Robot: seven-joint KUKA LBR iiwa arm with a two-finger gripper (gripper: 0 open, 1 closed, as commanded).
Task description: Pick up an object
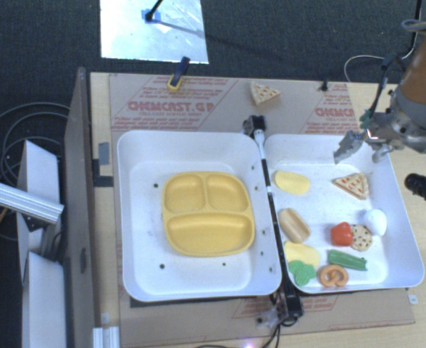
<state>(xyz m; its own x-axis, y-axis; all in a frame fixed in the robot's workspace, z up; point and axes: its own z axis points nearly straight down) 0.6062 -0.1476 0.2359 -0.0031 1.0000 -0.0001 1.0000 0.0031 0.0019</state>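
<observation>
Camera view, arm: reaching in from the right, orange band up high, grey wrist hanging over the far right corner of the right bin [405, 216].
Claw [361, 145]: hovering above the bin's back edge, tilted leftward; prongs look spread with nothing between them, though too small and blurred here to swear to it.
Nearest target: waffle wedge [353, 185], lying flat just below and in front of the claw, apart from its neighbours.
Other candidates: yellow oval piece [291, 183] near the divider; hot dog [294, 225] below it; white egg [376, 221] at the right, just beside the cookie [360, 237] and red tomato [341, 233].
Crowded corner: green bean [347, 260], pretzel [333, 275], broccoli [301, 272] and a second yellow piece [302, 253] bunched at the near edge, some touching.
Left bin [144, 187]: yellow divided tray [206, 214] sitting in the middle, nothing loaded in it.
Outside the bins: a second wedge [265, 93] on the cardboard behind, out of play.
Best pick, by judgement: the waffle wedge, closest and clear on all sides.
Doing it well: centre over the wedge, turn the wrist so the prongs straddle its narrow span, drop straight down until nearly at the bin floor, then close.
Risk: flat, thin piece; closing too high likely to skim over it or nudge it toward the bin wall.
Fallback: hot dog, rounder and taller, easier to pinch across its width.
</observation>
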